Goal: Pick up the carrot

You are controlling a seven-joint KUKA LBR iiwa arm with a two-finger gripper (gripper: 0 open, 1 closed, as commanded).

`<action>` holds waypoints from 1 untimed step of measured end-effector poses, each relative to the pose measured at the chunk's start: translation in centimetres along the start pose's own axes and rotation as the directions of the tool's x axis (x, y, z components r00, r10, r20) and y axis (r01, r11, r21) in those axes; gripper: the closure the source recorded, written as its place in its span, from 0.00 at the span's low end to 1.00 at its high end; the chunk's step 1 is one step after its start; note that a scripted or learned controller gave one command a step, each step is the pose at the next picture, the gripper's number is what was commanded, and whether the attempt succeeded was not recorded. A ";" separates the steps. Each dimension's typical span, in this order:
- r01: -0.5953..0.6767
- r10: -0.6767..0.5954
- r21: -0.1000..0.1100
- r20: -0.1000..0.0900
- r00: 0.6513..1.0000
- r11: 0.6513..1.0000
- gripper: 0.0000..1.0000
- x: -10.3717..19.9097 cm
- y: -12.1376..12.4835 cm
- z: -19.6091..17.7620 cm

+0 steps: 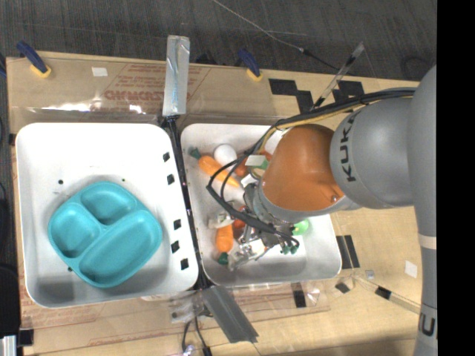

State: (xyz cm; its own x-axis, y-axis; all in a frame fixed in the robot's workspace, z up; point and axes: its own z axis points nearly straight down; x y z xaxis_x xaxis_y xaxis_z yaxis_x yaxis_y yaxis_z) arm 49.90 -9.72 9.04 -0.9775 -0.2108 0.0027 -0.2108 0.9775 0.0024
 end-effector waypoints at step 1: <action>0.008 -0.008 0.001 0.003 1.000 1.000 1.00 -0.2 0.1 -1.1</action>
State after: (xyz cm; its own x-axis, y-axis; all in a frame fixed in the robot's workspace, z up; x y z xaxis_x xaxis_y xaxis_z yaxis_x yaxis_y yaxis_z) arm 50.10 -9.54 10.17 -0.9759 -0.2184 -0.0008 -0.2184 0.9759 0.0010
